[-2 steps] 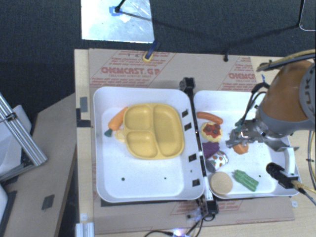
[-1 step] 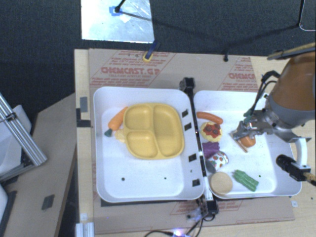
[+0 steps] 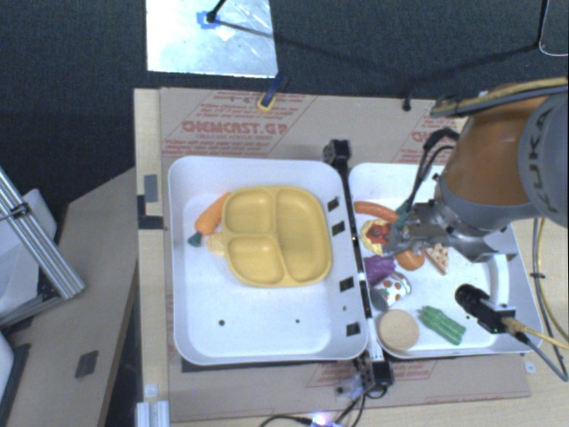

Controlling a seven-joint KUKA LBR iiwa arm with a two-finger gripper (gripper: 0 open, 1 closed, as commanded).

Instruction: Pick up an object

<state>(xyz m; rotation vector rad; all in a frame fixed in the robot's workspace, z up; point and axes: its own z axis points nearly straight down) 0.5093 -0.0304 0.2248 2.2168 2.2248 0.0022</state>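
The right bin [image 3: 524, 327] holds several toy foods. Among them are a red sausage [image 3: 375, 210], a pizza slice [image 3: 377, 237], an orange ball [image 3: 411, 260], a second pizza wedge [image 3: 437, 258] and a purple piece [image 3: 380, 268]. Also there are a small white-and-purple piece [image 3: 395, 287], a round tan bun [image 3: 398, 329] and a green vegetable [image 3: 442, 324]. My gripper [image 3: 402, 233] hangs low over the left part of this bin, between the pizza slice and the orange ball. Its body hides what lies directly beneath it.
The left bin [image 3: 200, 327] carries a yellow divided plate [image 3: 271, 236] with a carrot [image 3: 210, 214] at its left rim. A black divider [image 3: 348, 229] runs between the bins. The grey and orange arm [image 3: 498, 167] covers the right bin's upper right.
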